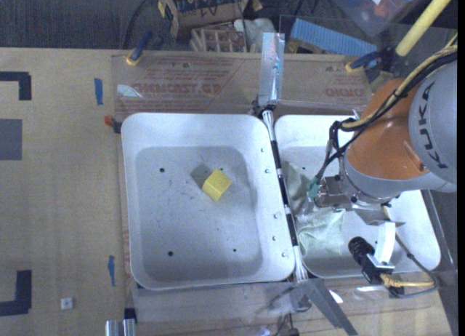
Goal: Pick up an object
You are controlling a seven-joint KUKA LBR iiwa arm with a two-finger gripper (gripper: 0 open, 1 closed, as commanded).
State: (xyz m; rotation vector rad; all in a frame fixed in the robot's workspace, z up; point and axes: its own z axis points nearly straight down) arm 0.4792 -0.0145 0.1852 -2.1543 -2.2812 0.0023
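A light wooden table [58,204] is carrying two shallow white bins side by side, with cardboard sheets and clutter lying beyond them. Nearest the camera, black fittings on the arm's wrist are hanging over the lower edge of the right bin [429,251]. Just above them, the grey arm with its orange band [385,149] is reaching in from the right and covering much of that bin; the claw [320,190] is sitting low near the bin's left wall, over a pale, crumpled greenish thing [323,229] lying on the floor there. Whether the claw is parted or gripping anything, I cannot tell. In the left bin [145,153], one yellow block [216,185] is lying alone near the middle, well apart from the arm.
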